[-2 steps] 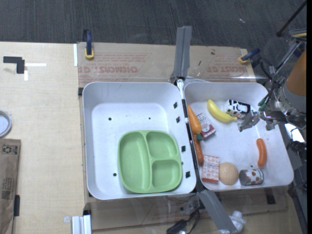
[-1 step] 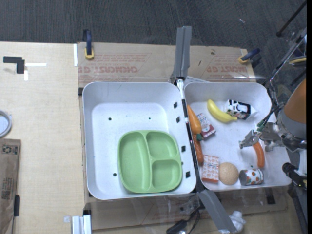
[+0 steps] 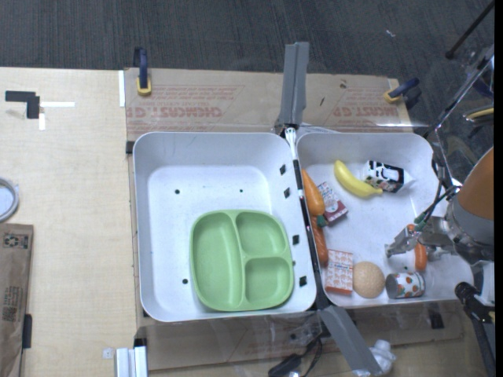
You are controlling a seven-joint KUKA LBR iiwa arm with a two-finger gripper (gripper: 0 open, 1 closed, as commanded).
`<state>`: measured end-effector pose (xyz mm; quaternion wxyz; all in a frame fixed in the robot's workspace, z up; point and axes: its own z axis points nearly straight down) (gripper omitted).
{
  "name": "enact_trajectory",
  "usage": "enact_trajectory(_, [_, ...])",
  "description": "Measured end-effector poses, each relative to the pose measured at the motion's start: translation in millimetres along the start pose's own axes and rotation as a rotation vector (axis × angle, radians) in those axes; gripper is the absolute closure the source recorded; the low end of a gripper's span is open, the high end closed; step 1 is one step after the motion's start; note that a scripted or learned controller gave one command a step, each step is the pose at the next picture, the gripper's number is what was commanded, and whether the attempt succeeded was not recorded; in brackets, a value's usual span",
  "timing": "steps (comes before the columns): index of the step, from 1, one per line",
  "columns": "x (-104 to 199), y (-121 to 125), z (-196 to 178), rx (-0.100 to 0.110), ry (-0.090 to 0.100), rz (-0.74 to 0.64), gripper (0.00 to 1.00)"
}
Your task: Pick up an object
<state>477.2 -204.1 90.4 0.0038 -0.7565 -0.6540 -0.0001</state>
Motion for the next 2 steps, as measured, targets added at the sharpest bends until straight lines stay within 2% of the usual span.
enact_trajectory(1, [-1, 0, -9, 0.000, -0.002, 0.004, 1.00])
enact_trajectory(2, [36, -5, -113, -0.004, -0.006, -0.023, 1.00])
